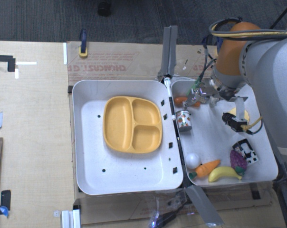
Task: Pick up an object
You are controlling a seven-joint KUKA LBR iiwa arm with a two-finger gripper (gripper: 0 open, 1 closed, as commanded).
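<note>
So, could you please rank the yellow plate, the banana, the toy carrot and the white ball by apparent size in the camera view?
1. yellow plate
2. banana and toy carrot: look alike, not ranked
3. white ball

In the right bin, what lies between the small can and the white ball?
In the camera view, bare bin floor lies between the small can and the white ball.

Both white bins look like smooth, slightly glossy plastic. The divided yellow plate appears matt plastic. The bench is pale wood; brown cardboard lies at the far side.
</note>
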